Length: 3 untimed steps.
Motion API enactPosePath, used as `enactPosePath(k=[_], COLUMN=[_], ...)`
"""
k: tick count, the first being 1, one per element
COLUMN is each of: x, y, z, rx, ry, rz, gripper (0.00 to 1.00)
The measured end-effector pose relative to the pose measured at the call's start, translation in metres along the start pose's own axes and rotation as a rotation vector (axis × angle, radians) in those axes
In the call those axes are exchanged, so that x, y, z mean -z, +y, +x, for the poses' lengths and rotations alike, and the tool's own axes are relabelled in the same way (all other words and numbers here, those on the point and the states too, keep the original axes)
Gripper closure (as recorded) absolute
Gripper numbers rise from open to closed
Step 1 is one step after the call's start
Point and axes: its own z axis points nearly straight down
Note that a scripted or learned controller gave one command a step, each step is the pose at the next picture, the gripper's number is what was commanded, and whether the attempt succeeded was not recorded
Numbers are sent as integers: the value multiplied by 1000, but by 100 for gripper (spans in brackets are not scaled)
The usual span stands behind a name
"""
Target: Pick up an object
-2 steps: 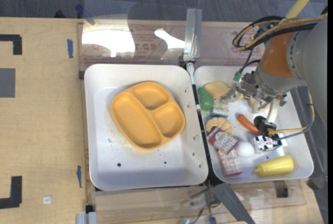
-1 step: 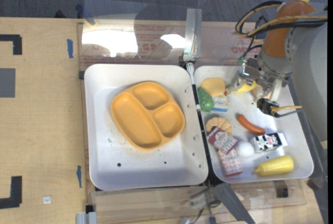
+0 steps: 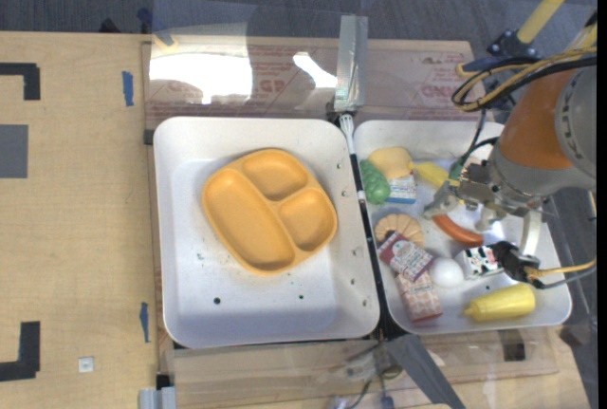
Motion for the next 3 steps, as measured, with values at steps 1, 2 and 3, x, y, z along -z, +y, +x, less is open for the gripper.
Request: enactPosePath(k=[1,2,3], x=[95,0,10], y=[-37,-22,-20], z=[-11,23,23], rx=[181,-61,-63], ry=[1,0,2], rz=[0,-1,-4], gripper=[0,0,100])
